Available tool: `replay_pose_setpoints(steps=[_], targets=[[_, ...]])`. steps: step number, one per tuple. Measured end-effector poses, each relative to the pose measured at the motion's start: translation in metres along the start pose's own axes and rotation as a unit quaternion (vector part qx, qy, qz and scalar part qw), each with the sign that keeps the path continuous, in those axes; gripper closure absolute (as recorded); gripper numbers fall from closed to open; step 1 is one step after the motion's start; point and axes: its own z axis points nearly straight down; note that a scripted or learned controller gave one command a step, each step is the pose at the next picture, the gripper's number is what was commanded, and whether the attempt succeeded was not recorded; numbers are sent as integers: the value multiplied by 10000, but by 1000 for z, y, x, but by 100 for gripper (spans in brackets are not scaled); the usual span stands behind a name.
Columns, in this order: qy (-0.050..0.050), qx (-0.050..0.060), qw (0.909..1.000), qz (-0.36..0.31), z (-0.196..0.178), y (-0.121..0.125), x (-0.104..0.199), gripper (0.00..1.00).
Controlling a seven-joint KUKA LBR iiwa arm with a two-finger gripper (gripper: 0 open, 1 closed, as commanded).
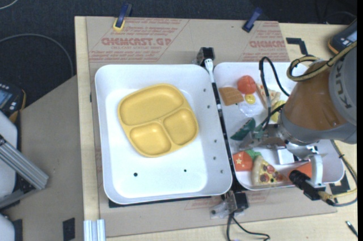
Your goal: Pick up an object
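Gripper: two-finger gripper (256, 138) low in the right white plastic bin (334, 177); grip state, cannot tell.
Nearest thing: dark green toy piece (245, 131), touching its tip, on the left.
Also close: red strawberry-like toy (242, 160), just below.

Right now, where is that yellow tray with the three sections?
The yellow tray lies in the left white bin, near its middle, across the divider from the toy food in the right bin.
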Motion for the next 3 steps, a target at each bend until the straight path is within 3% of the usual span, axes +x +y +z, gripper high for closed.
replay_pose_setpoints(steps=[1, 3], targets=[[24, 103, 9999, 12, -6, -7, 1, 100], [25, 90, 10000, -6, -121, -15, 14, 100]])
